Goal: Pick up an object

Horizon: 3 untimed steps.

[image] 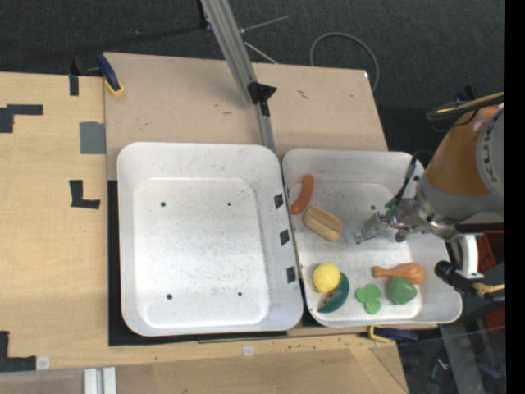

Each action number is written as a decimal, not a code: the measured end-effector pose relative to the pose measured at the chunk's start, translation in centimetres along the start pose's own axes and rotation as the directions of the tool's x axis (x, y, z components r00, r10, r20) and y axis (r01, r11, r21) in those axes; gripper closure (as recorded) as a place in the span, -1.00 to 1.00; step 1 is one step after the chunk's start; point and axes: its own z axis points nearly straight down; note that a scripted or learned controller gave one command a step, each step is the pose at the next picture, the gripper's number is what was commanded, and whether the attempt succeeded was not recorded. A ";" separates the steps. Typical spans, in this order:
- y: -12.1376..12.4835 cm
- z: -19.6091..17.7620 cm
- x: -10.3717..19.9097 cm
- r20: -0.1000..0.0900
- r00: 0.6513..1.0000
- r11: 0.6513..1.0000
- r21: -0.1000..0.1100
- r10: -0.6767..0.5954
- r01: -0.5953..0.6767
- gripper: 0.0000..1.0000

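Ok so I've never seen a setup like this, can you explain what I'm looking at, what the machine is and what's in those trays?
This is one camera fixed above a workbench, looking down at a slant. The grey and orange shape at the right is a robot arm; its gripper, a two-finger claw, reaches into the right tray. Nothing shows between its fingers. Two shallow white trays sit side by side. The left tray is next to it. In the right tray lie toy foods: a sausage, a bread roll, a lemon on a dark green piece, a drumstick, and two green items. The arm's job is to pick one up.
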 end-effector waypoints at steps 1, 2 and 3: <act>0.0 1.5 0.0 0.002 1.000 1.000 -0.006 -0.001 0.001 -1.00; 0.0 0.4 0.1 0.001 1.000 1.000 -0.006 -0.001 0.001 1.00; 1.1 -5.1 -0.1 0.003 1.000 1.000 -0.012 -0.001 0.001 1.00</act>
